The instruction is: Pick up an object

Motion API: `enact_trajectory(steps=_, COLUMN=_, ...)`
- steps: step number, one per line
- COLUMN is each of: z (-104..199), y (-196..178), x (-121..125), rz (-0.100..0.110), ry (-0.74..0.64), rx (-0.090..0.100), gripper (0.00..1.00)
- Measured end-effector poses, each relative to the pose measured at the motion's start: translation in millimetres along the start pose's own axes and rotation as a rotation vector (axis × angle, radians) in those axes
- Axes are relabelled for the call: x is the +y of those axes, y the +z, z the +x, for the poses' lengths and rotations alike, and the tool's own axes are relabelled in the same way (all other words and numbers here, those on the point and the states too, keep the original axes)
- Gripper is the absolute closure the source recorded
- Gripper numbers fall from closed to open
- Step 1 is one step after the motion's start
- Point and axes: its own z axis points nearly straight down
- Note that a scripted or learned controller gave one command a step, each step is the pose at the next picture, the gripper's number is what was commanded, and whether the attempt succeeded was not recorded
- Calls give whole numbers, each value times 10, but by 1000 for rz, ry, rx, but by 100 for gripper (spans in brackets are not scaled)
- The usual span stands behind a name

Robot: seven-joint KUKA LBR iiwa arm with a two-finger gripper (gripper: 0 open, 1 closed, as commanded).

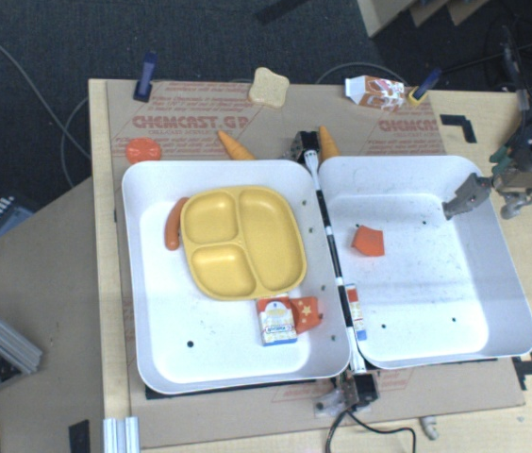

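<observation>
You see gripper [507, 196] at R edge, over right bin's [492, 328] far R rim. Fingers spread wide, nothing btwn them. Orange block [369, 242] sits in right bin, L part, well apart from gripper. Left bin [153, 347] holds yellow divided plate [243, 242]; hot dog [173, 225] touching its L side, small carton [277, 321] just below plate.

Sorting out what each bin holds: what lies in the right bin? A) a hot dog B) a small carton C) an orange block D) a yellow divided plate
C: the orange block lies alone on the floor of the right bin, left of its middle.
</observation>
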Motion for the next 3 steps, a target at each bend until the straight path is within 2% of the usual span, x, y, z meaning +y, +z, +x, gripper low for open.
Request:
enact_trajectory(steps=1, z=432, y=928, x=-67, rz=4, ry=-1, rx=2, gripper=0)
enact_trajectory(steps=2, z=697, y=1733, x=558, rz=3, ry=-1, rx=1, gripper=0)
enact_trajectory(steps=3, z=706, y=1920, x=492, rz=4, ry=1, rx=1, gripper=0)
